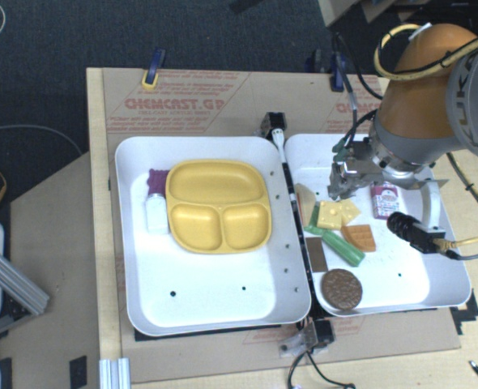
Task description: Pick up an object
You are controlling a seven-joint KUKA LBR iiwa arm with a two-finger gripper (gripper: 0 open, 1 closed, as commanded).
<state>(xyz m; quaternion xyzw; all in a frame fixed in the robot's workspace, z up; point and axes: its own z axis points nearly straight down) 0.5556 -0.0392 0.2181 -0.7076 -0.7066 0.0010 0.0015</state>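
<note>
The tool (342, 181) hovers just above the pale yellow cheese wedge (334, 215) in the right white bin (433, 286), approach step; I cannot tell its state, and next it must descend

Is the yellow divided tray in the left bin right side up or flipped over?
Right side up. The yellow divided tray shows three open compartments facing the camera, with raised ridges between them.
</note>
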